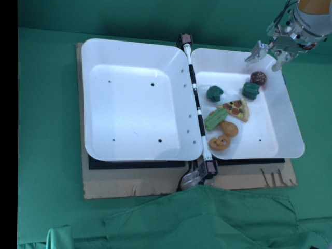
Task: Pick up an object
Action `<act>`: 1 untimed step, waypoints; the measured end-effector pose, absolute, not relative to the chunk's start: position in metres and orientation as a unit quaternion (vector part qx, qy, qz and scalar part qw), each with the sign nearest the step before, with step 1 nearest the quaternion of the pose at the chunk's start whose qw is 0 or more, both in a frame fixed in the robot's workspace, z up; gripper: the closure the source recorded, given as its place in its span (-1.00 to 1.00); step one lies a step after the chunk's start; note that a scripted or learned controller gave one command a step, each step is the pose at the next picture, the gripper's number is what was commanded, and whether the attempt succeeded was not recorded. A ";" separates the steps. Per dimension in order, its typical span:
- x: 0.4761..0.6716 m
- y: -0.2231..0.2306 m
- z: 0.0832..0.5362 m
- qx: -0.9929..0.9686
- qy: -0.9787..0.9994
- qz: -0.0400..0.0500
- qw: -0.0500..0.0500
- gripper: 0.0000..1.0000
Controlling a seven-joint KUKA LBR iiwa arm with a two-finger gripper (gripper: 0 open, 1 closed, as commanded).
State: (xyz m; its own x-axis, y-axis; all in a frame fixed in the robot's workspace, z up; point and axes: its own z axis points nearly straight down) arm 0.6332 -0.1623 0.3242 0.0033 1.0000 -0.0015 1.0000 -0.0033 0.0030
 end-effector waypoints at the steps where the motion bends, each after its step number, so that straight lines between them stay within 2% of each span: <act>1: 0.688 -0.148 0.238 0.707 0.707 -0.001 0.001 -1.00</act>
